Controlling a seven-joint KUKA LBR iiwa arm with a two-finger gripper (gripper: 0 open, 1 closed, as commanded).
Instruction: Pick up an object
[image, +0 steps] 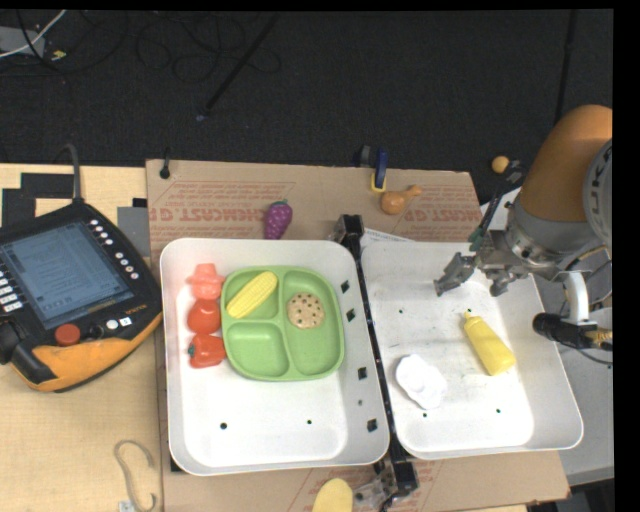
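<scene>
dark carpet is filling the back of the scene, and a sheet of brown cardboard (310, 195) is lying under two shallow white bins. on the left, on the pale wooden bench (60, 440), a control pendant (70, 290) with a screen and an orange underside is resting.

the left bin (265, 430) is holding a green divided plate (283, 323); a toy corn cob (249, 294) is lying in its upper left compartment and a cookie (305, 311) is sitting in its upper right one. a red and pink toy (204, 316) is lying just beside the plate's left edge, touching it or nearly so.

the right bin (520, 425) is holding a yellow mustard bottle (487, 344), lying tilted with its tip pointing up and left, and a white crumpled object (420, 381) near the bin's lower left. the two are lying apart.

the gripper (478, 276) is hanging over the upper part of the right bin, above and a little left of the mustard bottle, apart from it. its dark fingers are spreading apart, released, with nothing between them. the grey arm with its orange band (570, 165) is reaching in from the right.

on the cardboard behind the bins, a purple grape toy (278, 217) and an orange pear-shaped toy (398, 199) are lying. a yellow object (333, 495) is sitting below the bins at the lower edge.
</scene>
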